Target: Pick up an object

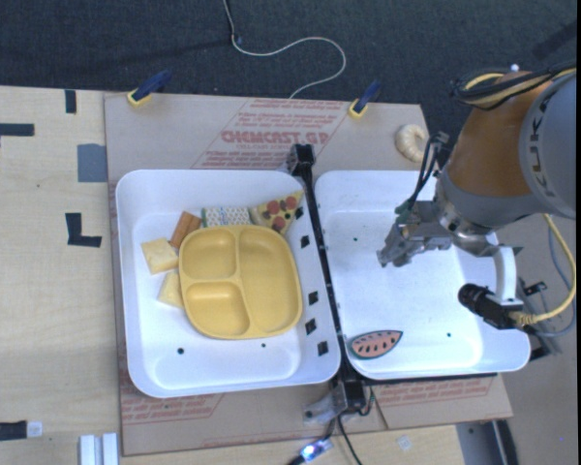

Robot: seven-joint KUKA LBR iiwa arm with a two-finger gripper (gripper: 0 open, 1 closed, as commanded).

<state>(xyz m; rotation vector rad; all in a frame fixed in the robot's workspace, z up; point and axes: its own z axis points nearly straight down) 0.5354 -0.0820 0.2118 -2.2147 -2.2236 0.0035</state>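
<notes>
Bench: wooden top with a cardboard sheet (271, 134) under two white bins; dark carpet beyond.
Left bin (145, 356): holds a yellow divided plate (240, 281), with small toy food pieces along its upper and left edges.
Right bin (436, 352): a watermelon slice (376, 343) lies flat near the front left corner.
Arm (508, 153): enters from the right, wrist bent down over the right bin.
Gripper (399, 250): above the bin's middle, well apart from the watermelon slice; finger spacing cannot be told.

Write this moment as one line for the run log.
gripper: over right bin, nothing held | watermelon slice: right bin, near front | yellow plate: left bin
</notes>
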